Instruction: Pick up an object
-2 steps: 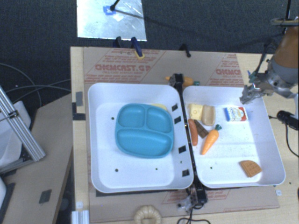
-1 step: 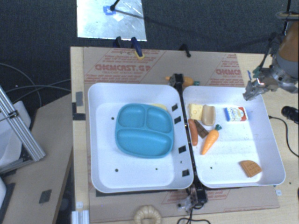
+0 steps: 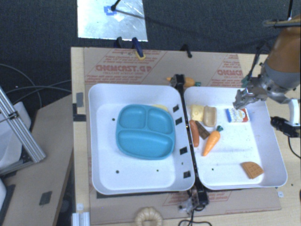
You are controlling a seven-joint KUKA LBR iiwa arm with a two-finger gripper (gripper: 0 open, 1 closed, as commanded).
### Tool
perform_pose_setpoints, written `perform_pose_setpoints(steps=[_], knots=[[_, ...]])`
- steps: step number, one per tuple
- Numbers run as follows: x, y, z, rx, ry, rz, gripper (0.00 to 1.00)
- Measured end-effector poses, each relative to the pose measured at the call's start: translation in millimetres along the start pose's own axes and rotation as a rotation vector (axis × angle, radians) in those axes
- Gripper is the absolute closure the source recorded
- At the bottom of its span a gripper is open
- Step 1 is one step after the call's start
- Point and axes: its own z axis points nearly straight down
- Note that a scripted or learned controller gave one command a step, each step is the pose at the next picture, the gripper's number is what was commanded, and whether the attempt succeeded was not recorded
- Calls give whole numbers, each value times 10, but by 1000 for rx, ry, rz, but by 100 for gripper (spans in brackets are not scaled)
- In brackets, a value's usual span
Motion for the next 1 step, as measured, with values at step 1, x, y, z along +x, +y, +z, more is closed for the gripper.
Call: perform_pose_setpoints(steps=[1], knots=[[556,-201,78,1,0,-1,100]])
